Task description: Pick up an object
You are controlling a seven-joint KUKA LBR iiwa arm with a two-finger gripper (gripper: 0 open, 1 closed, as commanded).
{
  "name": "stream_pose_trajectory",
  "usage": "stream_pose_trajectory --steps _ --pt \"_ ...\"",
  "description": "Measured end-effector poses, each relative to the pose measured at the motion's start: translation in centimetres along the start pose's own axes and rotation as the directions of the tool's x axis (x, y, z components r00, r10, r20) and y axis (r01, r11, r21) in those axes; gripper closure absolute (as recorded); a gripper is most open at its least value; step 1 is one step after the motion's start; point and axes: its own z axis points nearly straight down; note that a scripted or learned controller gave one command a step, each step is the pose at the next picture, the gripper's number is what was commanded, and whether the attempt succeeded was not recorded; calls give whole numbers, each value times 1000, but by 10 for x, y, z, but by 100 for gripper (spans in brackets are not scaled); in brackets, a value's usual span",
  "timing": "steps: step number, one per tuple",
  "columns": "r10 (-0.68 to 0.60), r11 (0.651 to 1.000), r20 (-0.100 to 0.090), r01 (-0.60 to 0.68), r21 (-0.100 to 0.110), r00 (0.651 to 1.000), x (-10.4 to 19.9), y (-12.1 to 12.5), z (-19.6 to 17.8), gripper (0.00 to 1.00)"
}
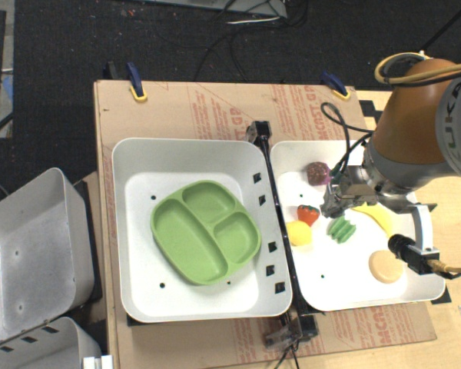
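In the right bin lie several toy foods: a purple-brown ball, a red piece, a yellow piece, a green ridged piece, a yellow banana and a tan disc. My gripper hangs low over this bin, between the red piece and the green piece, just left of the banana. The wrist body hides its tips.
The left bin holds a green divided plate. A black divider strip runs between the bins. A grey container stands off the bench at the left. Cables trail across the floor behind.
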Motion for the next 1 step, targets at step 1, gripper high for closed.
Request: stream_pose_trajectory --steps 1 --pt "0 1000 -1 0 2 1000 51 15 12 100"
